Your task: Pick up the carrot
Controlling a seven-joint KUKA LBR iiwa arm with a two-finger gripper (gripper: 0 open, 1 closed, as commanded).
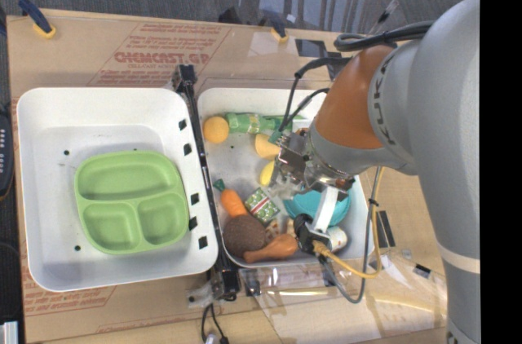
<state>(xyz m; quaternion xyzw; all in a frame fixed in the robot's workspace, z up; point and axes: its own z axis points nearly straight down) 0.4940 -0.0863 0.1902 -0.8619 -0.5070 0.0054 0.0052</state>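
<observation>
While the big grey arm (424, 98) reaches in from the right, its orange band (359, 102) hangs over the right bin (245, 102). The gripper (303, 186) sits low in that bin, above the toys. You cannot tell from here if it is open or closed, because the wrist hides that part. Nothing can be seen in its grip.

The carrot (232, 201) lies in the right bin, close to the wall next to the left bin. It is orange with a small green top. It is a little way to the left of the gripper and not touching it.

Just beside the carrot is a small green and white box (263, 205). Below the carrot sits a round brown thing (245, 235), and an orange-brown toy (273, 249) lies against it. A yellow ball (215, 130) and a green bottle (249, 123) rest near the top of the bin. Two yellow bits (267, 159) lie near the middle. A teal bowl (326, 204) is partly under the arm.

The left bin (49, 122) holds a green tray (130, 201) with three parts. Both bins sit on brown cardboard (139, 49).
</observation>
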